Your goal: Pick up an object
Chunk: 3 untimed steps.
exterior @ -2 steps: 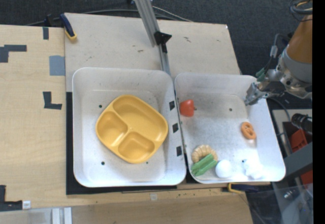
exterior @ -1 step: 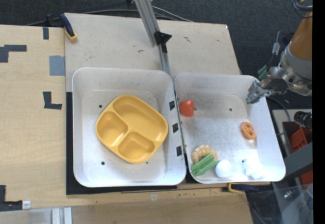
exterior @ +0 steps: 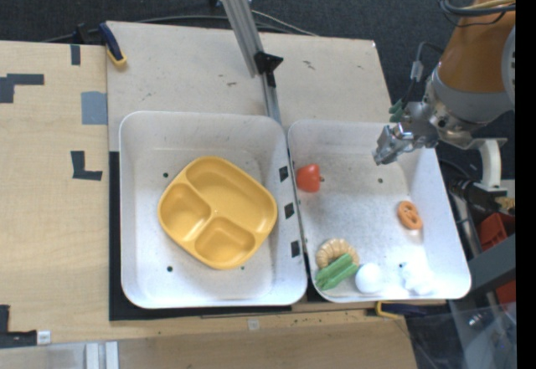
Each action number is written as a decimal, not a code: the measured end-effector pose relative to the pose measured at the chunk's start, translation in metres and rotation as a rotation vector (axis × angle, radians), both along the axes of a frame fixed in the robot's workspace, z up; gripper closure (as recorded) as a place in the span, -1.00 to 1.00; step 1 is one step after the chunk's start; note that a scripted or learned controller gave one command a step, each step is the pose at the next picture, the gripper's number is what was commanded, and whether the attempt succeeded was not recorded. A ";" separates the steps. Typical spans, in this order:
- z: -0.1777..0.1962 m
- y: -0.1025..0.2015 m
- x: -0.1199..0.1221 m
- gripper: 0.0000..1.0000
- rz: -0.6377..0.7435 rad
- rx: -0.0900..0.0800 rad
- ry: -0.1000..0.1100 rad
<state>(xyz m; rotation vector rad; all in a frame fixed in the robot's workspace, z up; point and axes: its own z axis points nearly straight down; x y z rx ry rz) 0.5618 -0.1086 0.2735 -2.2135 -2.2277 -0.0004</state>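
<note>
A pale, scuffed tabletop (exterior: 209,66) carries two shallow white bins side by side, with dark carpeted floor behind it and a slanted metal rail (exterior: 239,12) crossing down toward the seam between the bins. Taking the right bin (exterior: 435,192) as the landmark: the left bin (exterior: 142,192) sits just beside it, their inner walls touching, and holds a yellow divided plate (exterior: 218,211) lying flat near its middle. Inside the right bin, a small red tomato-like toy (exterior: 308,177) rests near its left wall, toward the far half. An orange ring-shaped piece (exterior: 409,214) lies near the bin's right wall, about midway along it. At the bin's near left corner a tan ridged item (exterior: 337,251) touches a green pod-shaped toy (exterior: 336,273), and just beside these, along the near wall, sits a white ball (exterior: 368,278), with another whitish object (exterior: 416,278) near the near right corner, too pale against the bin to make out. The grey arm with its orange band (exterior: 477,49) reaches over the bin's far right corner, and the hand (exterior: 387,150) hangs above the bin's far right area, well apart from every toy. Whether the hand is spread or pressed together cannot be told from this angle; nothing is visible between its tips.
</note>
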 end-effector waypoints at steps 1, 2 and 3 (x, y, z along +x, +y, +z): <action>0.000 0.053 0.003 1.00 0.000 0.000 0.001; -0.010 0.102 0.016 1.00 0.000 0.000 0.001; -0.023 0.164 0.017 1.00 0.001 0.000 0.003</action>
